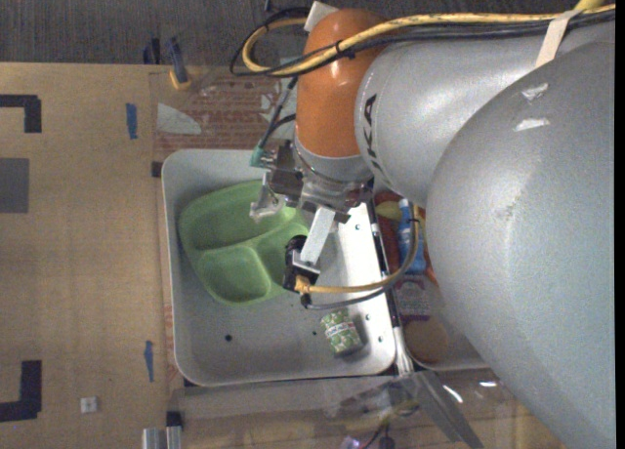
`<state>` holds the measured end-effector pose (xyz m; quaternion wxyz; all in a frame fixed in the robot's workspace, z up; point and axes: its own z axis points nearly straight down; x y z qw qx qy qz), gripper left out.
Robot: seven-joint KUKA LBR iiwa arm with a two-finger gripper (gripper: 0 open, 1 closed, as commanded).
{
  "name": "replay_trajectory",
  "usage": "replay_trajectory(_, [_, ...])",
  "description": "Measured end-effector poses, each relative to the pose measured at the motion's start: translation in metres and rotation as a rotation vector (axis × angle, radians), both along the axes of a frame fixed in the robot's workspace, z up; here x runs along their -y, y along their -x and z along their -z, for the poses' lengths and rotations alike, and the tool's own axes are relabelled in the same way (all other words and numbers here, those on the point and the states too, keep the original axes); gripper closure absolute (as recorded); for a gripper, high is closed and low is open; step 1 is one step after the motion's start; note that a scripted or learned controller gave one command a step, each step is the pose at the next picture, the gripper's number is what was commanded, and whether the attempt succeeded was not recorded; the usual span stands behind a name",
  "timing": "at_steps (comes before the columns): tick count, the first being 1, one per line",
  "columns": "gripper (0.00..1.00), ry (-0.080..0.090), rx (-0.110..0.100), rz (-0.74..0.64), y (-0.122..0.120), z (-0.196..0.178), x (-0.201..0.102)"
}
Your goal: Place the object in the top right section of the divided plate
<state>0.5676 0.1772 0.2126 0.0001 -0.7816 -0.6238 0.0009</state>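
Note:
A light green divided plate (227,242) lies in the left white bin (195,349), toward the bin's upper left. A small cylinder with a green and white pattern (341,332) lies on the bin floor at the lower right, apart from the plate. My gripper (266,205) hangs over the plate's right side, just above the upper compartment. The wrist and a black block with a yellow cable (298,269) hide the plate's right edge. No object shows at the gripper's tip.
The grey arm with its orange band (332,86) covers most of the right bin. Beside it show colourful packets (410,232) and a tan round thing (430,340). A brown cardboard surface (78,242) with blue tape marks lies to the left.

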Motion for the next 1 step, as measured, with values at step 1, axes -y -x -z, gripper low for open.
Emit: replay_trajectory(1, [1.00, 0.001, 0.000, -0.003, -0.0003, -0.0100, -0.0012])
